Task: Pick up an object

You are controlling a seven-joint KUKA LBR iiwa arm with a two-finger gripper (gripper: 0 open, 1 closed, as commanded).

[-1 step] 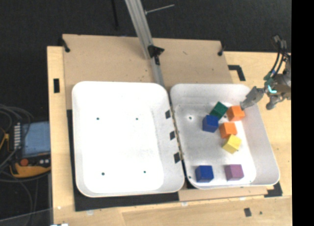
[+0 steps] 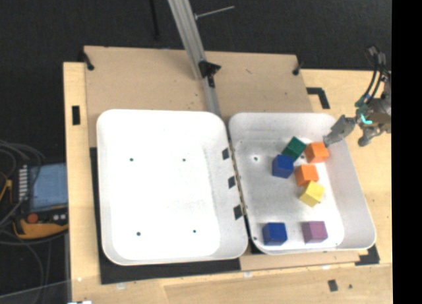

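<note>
The right bin holds several small blocks. A green block, an orange block and a blue block cluster near its back right. Below them lie a second orange block and a yellow block. Near the front edge sit another blue block and a purple block. My gripper hangs at the bin's back right corner, open, fingers spread with nothing between them, just right of the orange block.
The left bin lies beside the right one. A metal pole slants down from the top to the gap between the bins. Cables and a controller box sit off the bench at left.
</note>
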